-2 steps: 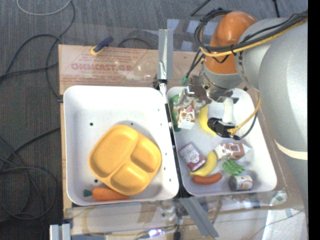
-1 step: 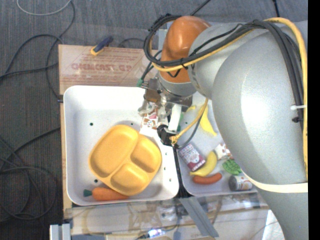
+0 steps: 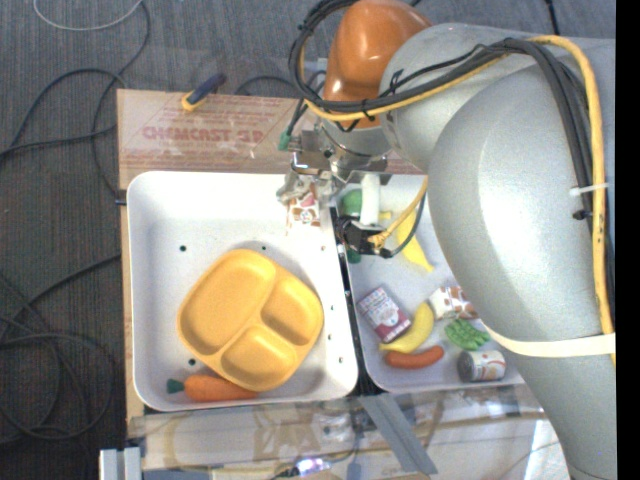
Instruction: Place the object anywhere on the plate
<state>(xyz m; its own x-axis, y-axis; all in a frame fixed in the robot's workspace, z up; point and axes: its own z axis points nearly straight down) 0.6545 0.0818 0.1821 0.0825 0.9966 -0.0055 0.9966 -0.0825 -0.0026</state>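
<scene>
A yellow divided plate [image 3: 252, 316] lies in the left bin [image 3: 170, 228], toward its front right. My gripper [image 3: 312, 190] hangs over the back right corner of that bin, close to the wall shared with the right bin. A small red-and-white object [image 3: 301, 209] shows right at the gripper's tip, above the bin floor and behind the plate. The arm's wrist hides how the gripper meets it. An orange carrot [image 3: 212, 389] lies on the bin floor just in front of the plate's left side.
The right bin [image 3: 372, 363] holds a red packet [image 3: 384, 313], a banana [image 3: 414, 330], a red pepper [image 3: 414, 357], a green item [image 3: 464, 334] and a can [image 3: 482, 366]. The big grey arm covers its back and right side. A cardboard sheet [image 3: 200, 138] lies behind the left bin.
</scene>
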